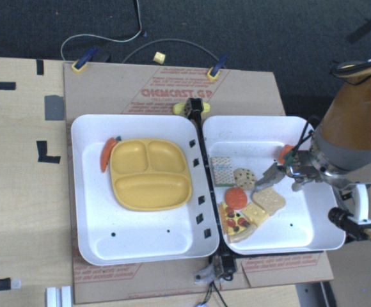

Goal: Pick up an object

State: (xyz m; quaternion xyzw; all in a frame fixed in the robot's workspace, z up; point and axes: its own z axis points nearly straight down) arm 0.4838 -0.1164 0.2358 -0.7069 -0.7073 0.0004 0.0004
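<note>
Pizza slice [237, 223], a toy one with red dots, is the nearest thing I can make out, lying at the front left of the right bin [300, 235] close to the divider. Touching it on its right is a pale yellow wedge that looks like toy cheese [257, 213], and just beyond that a tan slice of toy bread [270, 201]. A red round piece, tomato-like [235, 197], sits beside the bread's left, just behind the pizza.

Further in, I see a small brown cookie [243, 176] and, to its left, a speckled pale square [222, 169] near the divider; I cannot name that one more closely.

The claw [263, 181] reaches in from the right, its grey tips low over the bin between the cookie and the bread. From this angle I cannot tell whether its tips are apart or together, and I see nothing clamped in it. An orange-red bit [286, 151] shows by the wrist; I cannot tell whether it is a toy or part of the arm [348, 126].

In the left bin [96, 235] a yellow divided plate [151, 174] lies flat, with a toy carrot [107, 153] at its left edge, touching or nearly so.

Both bins rest on a cardboard sheet [173, 85] on the wooden worktop [19, 190]. Blue-and-yellow clamps [84, 61] grip the sheet's far edge, and a small yellow block [159, 57] lies on the dark floor beyond.
</note>
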